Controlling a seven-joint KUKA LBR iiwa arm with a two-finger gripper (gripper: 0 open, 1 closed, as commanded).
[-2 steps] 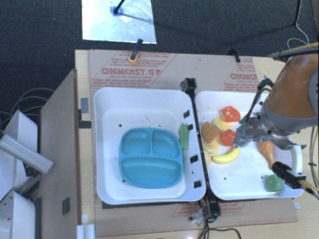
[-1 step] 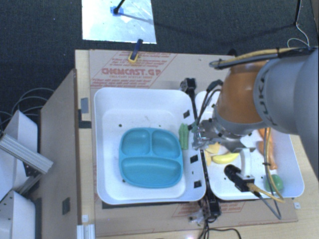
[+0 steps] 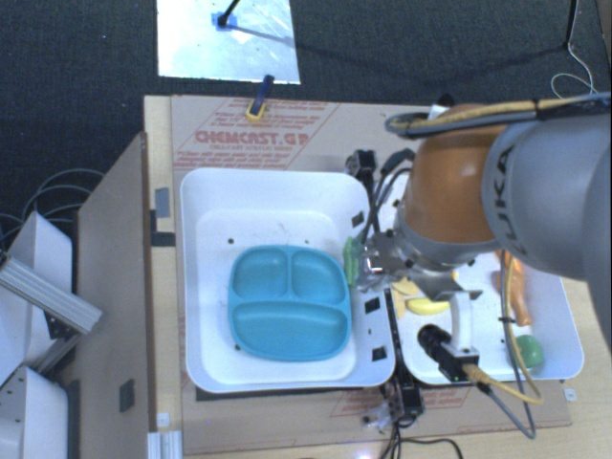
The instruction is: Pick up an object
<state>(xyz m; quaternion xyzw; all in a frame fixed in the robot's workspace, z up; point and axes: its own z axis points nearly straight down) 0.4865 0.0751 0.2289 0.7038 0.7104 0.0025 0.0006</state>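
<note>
The grey arm with its orange band covers most of the right bin (image 3: 564,347). My gripper (image 3: 376,262) hangs over the divide between the two bins, mostly hidden under the wrist. A small green object (image 3: 352,260) sits right beside it at the left bin's right wall; whether it is gripped I cannot tell. A yellow banana (image 3: 426,305) lies in the right bin just below the wrist. An orange carrot (image 3: 516,290) lies along that bin's right side, with a round green fruit (image 3: 527,352) near its front corner.
A blue divided plate (image 3: 289,301) lies in the middle of the left bin (image 3: 215,218). Cardboard lies under both bins, and a yellow and blue tool (image 3: 259,101) rests on it at the back.
</note>
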